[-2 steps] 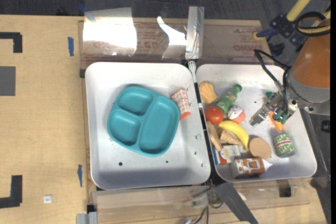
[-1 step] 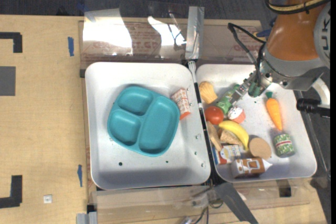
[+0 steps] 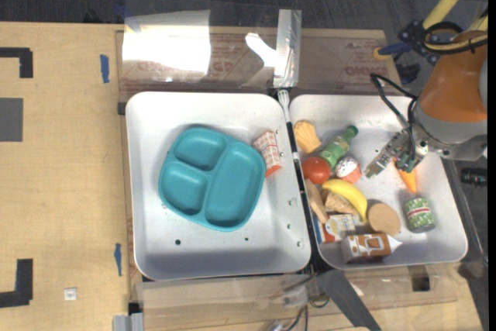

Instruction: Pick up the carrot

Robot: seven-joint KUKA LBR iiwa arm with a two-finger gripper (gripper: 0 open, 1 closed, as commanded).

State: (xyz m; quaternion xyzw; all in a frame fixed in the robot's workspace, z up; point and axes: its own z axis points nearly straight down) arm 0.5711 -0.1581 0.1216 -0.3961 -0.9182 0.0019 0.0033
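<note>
Where it lies in the right bin (image 3: pixel 453 240), near the right wall, the carrot (image 3: pixel 409 181) runs roughly up and down the view, its pointed tip toward the near edge and its upper end hidden under the gripper (image 3: pixel 408 160). The gripper sits right over that upper end, touching or nearly so. I cannot tell how it is set, nor whether it grips the carrot.

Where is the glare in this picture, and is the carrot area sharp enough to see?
In the camera view, strong glare washes out the clear sheet behind the left bin; the carrot under the gripper is small and slightly soft, its edges blurred.
</note>
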